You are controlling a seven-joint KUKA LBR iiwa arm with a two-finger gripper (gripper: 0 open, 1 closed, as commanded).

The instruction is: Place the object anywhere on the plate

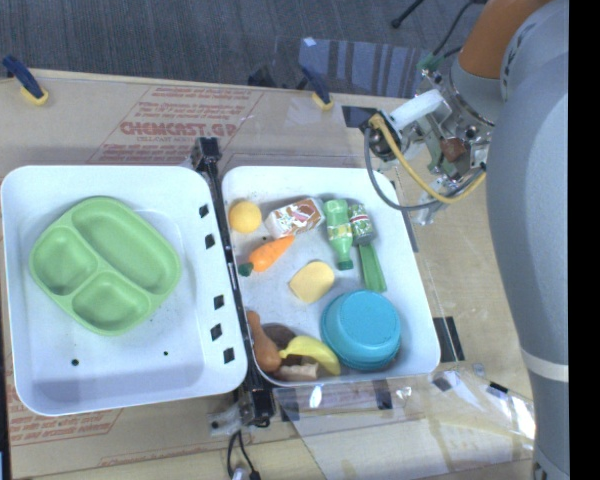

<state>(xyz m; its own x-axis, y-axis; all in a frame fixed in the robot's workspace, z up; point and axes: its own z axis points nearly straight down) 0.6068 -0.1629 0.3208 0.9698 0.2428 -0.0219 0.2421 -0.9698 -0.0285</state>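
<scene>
Green 3-compartment plate (105, 264) lies flat in left bin (20, 368).

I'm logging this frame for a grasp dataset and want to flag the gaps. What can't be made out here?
- Gripper, camera view: its fingers are lost among cables and wrist hardware, so open or shut is unclear.
- Brown item beside the yellow banana, right white bin: partly covered and too small to identify.
- Label on the small printed packet: too small to read.

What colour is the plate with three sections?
The plate is light green, seen clearly in the camera view, sitting in the left bin.
</scene>
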